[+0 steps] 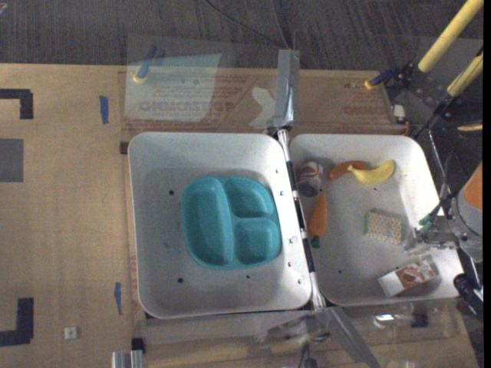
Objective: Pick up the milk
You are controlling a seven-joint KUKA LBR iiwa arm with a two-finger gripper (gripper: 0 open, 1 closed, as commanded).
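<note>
The milk [410, 276] is a small white and orange-brown carton lying on its side in the front right corner of the right bin [349, 286]. My gripper [431, 231] hangs at the bin's right rim, just above and slightly right of the carton in the view, with a gap between them. The grey arm with its orange band [477, 199] comes in from the right edge. Nothing shows between the gripper and the carton.
The right bin also holds a yellow banana [374, 172], an orange carrot [318, 215], a small round can [309, 177] and a pale waffle-like square [383, 226]. In the left bin [153, 267] lies a teal divided plate [230, 221].
</note>
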